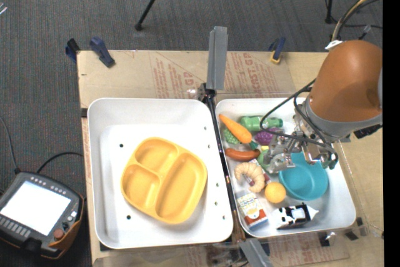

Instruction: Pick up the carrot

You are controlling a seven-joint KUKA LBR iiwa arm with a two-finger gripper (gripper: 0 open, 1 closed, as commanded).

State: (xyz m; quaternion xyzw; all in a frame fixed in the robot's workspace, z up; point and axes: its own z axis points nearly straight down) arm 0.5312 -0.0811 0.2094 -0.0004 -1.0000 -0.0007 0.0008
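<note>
The carrot [235, 128] is orange with a green top and lies slanted in the upper left of the right bin [345, 197]. My gripper [279, 156] hangs low over the middle of that bin, to the right of and below the carrot, just left of a teal bowl [305, 182]. Its metal parts sit among the toys, and the carrot lies apart from them.
Around the carrot lie a green toy [253, 122], purple grapes [264, 137], a red sausage [242, 154], a shrimp [250, 174], an orange ball [275, 192], a small carton [252, 209] and a black and white toy [294, 214]. The left bin [106, 115] bears a yellow divided plate [164, 179].
</note>
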